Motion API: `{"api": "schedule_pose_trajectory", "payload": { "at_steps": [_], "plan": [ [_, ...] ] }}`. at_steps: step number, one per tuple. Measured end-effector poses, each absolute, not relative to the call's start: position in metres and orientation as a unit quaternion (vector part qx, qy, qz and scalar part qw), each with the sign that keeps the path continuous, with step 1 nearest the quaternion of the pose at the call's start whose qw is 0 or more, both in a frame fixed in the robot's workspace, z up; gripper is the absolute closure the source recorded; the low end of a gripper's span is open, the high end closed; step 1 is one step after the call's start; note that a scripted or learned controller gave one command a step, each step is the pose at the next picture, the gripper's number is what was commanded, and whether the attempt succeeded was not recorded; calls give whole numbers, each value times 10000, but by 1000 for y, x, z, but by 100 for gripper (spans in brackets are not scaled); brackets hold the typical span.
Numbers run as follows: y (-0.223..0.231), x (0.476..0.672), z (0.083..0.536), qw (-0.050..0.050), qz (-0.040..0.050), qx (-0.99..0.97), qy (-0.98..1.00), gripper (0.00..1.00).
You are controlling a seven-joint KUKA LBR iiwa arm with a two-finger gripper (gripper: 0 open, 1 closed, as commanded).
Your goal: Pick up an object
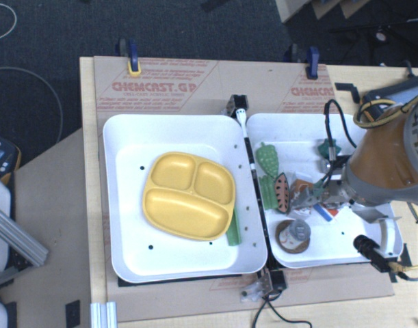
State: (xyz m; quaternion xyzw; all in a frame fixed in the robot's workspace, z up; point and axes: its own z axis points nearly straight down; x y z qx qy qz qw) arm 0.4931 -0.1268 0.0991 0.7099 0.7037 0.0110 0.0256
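My gripper (pixel 306 199) is low in the right bin (pixel 345 251), in the middle of a heap of small things. To its left lies a watermelon slice (pixel 282 191) next to a green leafy toy (pixel 267 159) and a green stick (pixel 267 192). A round brown and grey object (pixel 293 236) sits just below the gripper. By the gripper's right side lies a small blue and red piece (pixel 325 212). The wrist hides whatever is directly under the gripper.
The left bin (pixel 123 183) holds a yellow divided plate (pixel 189 195) with a green stick (pixel 234 229) at its lower right edge. The grey arm with its orange band (pixel 390 159) and cables covers the right bin's right side. Blue clamps (pixel 132 55) stand at the bench's back edge.
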Motion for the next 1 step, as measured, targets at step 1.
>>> {"api": "schedule_pose_trajectory", "payload": {
  "at_steps": [1],
  "plan": [
    [-104, 492, 100, 263, 88, 7110, 7027, 0]
  ]
}}
